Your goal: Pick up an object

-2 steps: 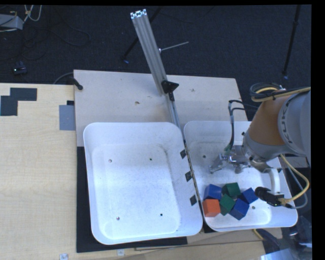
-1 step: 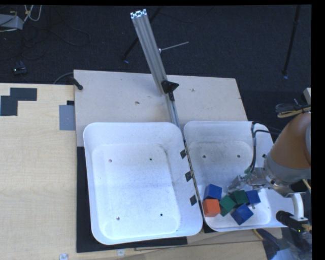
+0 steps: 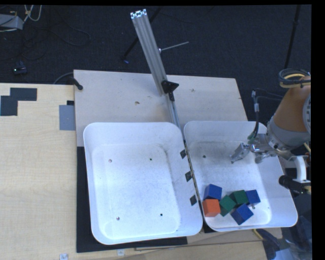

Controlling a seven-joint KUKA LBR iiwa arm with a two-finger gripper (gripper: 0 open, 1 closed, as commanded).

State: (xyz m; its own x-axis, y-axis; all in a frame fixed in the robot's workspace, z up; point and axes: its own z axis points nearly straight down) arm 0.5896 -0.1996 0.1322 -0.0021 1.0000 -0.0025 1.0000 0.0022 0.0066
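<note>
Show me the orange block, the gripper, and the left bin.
orange block (image 3: 211, 207), camera view, its top face.
gripper (image 3: 245, 151), camera view, midway between its fingertips.
left bin (image 3: 94, 184), camera view, its left wall.

place: robotics lab | evidence: white bins (image 3: 96, 152) on bench, aluminium strut (image 3: 152, 53), floor cables (image 3: 30, 12)

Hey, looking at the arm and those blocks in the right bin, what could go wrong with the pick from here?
The blocks are packed touching in the near corner of the right bin, so the fingers may find no gap, or may drag a neighbour along. The orange block sits close against the bin's wall, leaving little room on that side. The gripper hangs well away from the cluster, holding nothing.
</note>
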